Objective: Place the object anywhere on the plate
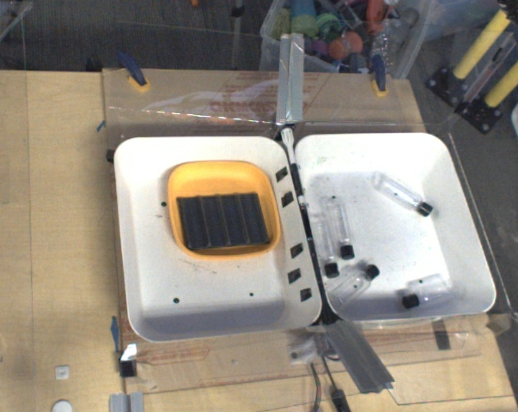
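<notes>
Two shallow white bins are set side by side on the bench. In the left bin (147,303) a yellow plate (183,184) with rounded corners is placed towards the far side, and a black ribbed slab (222,221) is laid flat on it, covering most of its floor.

Clear plastic tubes with black caps are scattered over the right bin (466,256), all well apart from the plate. One tube (402,194) is laid at a slant near the far right. A pair of tubes (336,227) is seen just beside the middle wall, seemingly touching each other, though the clear plastic makes this hard to judge. Another tube (358,278) is found near the front, and a last one (423,292) lies by the front right corner.

Black clips (295,250) are fixed along the wall shared by the bins. Behind the bench, a clear tub of coloured toys (344,11) is seen.

Whether the gripper is spread or pressed together cannot be told.
</notes>
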You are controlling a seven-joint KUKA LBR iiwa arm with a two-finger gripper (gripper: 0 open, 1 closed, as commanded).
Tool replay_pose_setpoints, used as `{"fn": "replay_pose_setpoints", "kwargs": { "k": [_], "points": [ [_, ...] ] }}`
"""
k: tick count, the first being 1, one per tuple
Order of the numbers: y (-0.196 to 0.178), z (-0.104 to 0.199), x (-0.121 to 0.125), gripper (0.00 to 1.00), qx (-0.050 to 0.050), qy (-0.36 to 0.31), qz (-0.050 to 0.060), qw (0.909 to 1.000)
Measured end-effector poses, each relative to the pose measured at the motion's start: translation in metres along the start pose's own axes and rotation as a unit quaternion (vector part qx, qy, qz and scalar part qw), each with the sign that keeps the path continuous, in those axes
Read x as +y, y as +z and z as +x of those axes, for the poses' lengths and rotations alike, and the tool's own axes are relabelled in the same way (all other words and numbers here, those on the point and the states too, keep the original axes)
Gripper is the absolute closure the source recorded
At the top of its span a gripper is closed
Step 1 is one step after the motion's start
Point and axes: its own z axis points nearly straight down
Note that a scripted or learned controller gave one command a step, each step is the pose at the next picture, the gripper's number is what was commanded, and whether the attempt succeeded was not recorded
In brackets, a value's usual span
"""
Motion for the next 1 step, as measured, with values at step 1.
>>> {"fn": "replay_pose_setpoints", "kwargs": {
  "k": [1],
  "points": [
    [0.0028, 0.0001, -0.0004, 1.00, 0.000, 0.000, 0.000, 1.0000]
  ]
}}
